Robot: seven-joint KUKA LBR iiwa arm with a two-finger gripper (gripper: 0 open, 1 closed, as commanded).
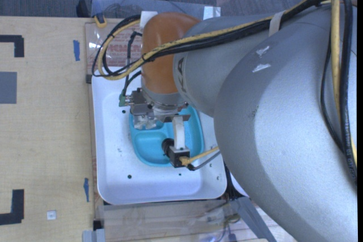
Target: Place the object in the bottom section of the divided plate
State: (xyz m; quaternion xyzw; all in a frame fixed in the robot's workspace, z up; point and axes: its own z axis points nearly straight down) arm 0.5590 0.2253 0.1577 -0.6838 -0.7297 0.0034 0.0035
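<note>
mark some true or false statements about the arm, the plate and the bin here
1. The blue plate lies inside a white bin. True.
2. The gripper is over the wooden bench, well left of the bin. False: it is above the plate, inside the bin.
3. The arm has an orange band above the wrist. True.
4. The plate is red. False: it is blue.
5. Black and yellow cables run along the arm. True.
6. The arm enters from the picture's left. False: it reaches in from the right.
</note>
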